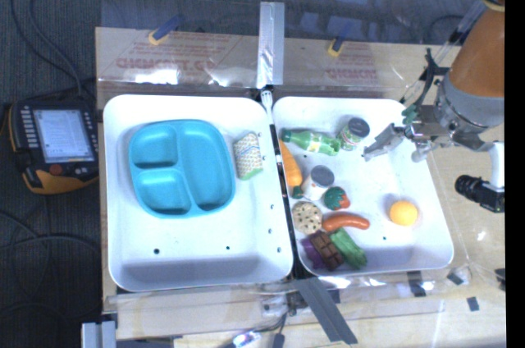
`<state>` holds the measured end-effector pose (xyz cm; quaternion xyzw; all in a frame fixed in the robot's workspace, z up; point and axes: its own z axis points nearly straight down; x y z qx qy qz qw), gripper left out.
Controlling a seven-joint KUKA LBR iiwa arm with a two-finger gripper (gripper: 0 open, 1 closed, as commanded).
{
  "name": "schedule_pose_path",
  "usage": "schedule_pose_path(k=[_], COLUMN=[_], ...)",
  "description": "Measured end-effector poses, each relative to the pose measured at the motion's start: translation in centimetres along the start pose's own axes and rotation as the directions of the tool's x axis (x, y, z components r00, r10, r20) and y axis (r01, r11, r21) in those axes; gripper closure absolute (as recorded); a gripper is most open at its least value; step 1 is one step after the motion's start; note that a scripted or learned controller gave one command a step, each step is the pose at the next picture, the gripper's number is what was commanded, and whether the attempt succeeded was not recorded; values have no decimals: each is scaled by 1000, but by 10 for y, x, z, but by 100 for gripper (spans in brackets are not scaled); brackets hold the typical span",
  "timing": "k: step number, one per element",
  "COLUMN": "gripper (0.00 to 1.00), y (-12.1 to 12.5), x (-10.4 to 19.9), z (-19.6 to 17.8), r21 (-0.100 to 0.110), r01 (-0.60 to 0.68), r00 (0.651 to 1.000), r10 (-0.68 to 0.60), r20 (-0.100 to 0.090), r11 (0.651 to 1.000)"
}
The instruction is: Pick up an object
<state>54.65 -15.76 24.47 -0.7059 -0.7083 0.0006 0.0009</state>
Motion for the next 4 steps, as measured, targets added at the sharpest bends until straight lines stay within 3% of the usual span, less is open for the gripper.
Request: schedule_pose_path(k=[1,2,3,4], gripper=[0,0,100,100], y=[24,67,67,87], x=[-46,-19,-17,14], z=[-72,92,83,22], r21=[-1,2,3,-1], r01=[-309,-131,-128,-140], r00=[951,991,992,990], r10=[309,131,128,140], r20=[4,1,0,2], r11=[951,991,992,990])
